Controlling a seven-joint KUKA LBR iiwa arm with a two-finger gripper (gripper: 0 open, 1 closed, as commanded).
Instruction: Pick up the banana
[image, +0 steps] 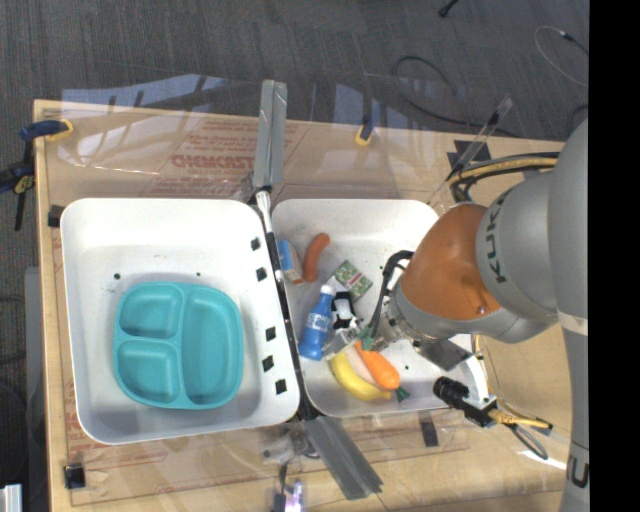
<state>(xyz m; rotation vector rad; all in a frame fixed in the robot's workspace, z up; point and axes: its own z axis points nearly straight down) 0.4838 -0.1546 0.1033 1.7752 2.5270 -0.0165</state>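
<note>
Red mirrored lettering runs across the brown protective sheet (200, 150) covering the bench behind the bins; it appears reversed and reads roughly as "CHEMCAST", with smaller lines beneath it too blurred to make out. On the grey arm (530, 250), beside the orange band (450, 275), large dark letters spell part of "KUKA", only "KU" being clearly legible. The blue bottle (316, 325) and the small green packet (352, 277) carry labels, but their print is too small to read.
</note>
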